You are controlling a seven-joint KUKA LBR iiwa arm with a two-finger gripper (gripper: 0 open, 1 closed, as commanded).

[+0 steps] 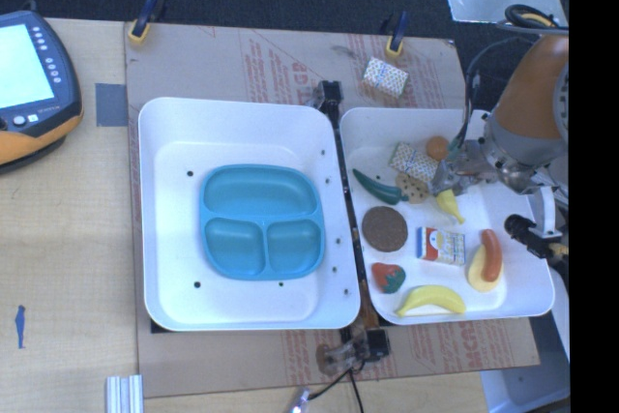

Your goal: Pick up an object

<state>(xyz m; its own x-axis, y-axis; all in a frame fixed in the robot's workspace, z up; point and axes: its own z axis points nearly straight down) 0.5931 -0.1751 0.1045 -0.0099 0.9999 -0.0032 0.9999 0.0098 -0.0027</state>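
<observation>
Left bin holds blue divided plate, right bin toy food, yellow banana at 6 o'clock, end effector grip state unclear

The arm is a rounded grey body with a broad orange band above its wrist. Thin black cables loop along its left side. Dark metal gripper hardware sits below.

Grey arm with orange band, tool low, reaching leftward.

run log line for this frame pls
arm over right bin | gripper low by small yellow piece | grasp unconfirmed
</observation>
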